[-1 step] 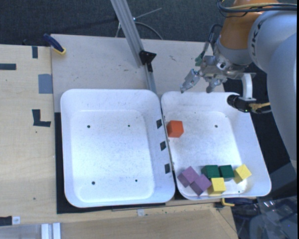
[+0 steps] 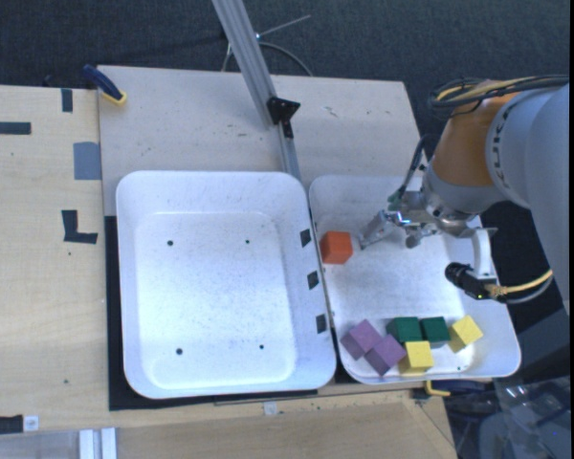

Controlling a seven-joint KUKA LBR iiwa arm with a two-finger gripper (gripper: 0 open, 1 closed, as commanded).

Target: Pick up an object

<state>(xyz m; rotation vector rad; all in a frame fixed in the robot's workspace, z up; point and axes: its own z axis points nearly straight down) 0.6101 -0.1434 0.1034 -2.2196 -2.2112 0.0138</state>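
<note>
Camera view: the tool (image 2: 387,229), fingers apart and holding nothing, hovers in the right bin (image 2: 416,273) just right of the orange block (image 2: 337,248). The arm (image 2: 478,151) reaches in from the frame's upper right.

The bench (image 2: 220,113) carries two shallow white bins side by side. The left bin (image 2: 134,256) occupies the centre; the right bin (image 2: 402,271) touches it at 3 o'clock. A blue-and-yellow clamp (image 2: 105,84) lies at 11 o'clock.
</note>
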